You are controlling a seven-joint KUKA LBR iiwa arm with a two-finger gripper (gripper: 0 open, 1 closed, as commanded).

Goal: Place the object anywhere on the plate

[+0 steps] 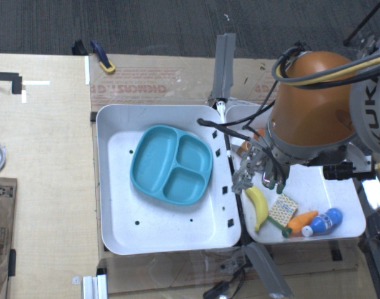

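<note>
Camera view, banana (259, 207) lying top-to-bottom in right bin (355, 226), pincer (258, 174) just above it, grip state unclear

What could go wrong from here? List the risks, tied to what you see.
1. The banana, sponge, carrot and bottle lie packed together in the right bin, so the hand may nudge or catch a neighbour instead of one clean object.
2. The plate sits in the left bin; carrying across the raised rims between the bins could knock the object loose.
</note>
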